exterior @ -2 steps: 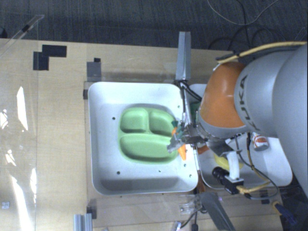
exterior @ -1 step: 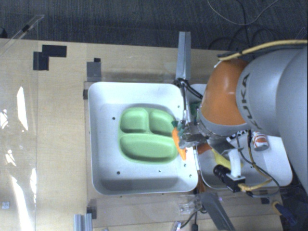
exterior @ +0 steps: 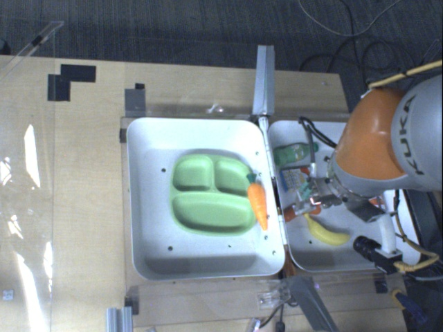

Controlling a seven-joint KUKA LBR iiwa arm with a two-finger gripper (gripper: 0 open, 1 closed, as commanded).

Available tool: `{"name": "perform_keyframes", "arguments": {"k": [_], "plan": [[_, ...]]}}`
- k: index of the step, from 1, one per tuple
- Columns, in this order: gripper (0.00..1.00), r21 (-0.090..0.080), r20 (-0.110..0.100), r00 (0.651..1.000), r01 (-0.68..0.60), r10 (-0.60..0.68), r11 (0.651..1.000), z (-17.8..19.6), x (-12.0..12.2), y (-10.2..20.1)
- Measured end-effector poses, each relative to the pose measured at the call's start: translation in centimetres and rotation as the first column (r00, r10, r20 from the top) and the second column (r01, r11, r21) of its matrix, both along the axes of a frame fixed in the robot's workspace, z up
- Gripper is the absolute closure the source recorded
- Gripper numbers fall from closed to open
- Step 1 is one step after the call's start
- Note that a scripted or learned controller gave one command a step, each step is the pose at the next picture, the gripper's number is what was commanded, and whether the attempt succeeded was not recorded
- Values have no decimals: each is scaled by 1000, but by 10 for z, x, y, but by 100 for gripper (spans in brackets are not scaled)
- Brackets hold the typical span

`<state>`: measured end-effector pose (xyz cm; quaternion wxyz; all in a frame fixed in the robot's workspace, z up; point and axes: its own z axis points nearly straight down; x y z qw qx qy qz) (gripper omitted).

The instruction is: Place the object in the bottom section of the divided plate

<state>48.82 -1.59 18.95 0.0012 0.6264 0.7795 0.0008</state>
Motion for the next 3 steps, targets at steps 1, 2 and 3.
{"name": "perform_keyframes", "arguments": {"k": [1, 2, 3], "plan": [[0, 0, 0, 1000, 0, 0, 1000, 0, 0, 0], [0, 0, 7, 967, 256, -256, 967, 195, 53, -20], [0, -3, 8, 999, 42, -42, 999, 246, 82, -60]]}}
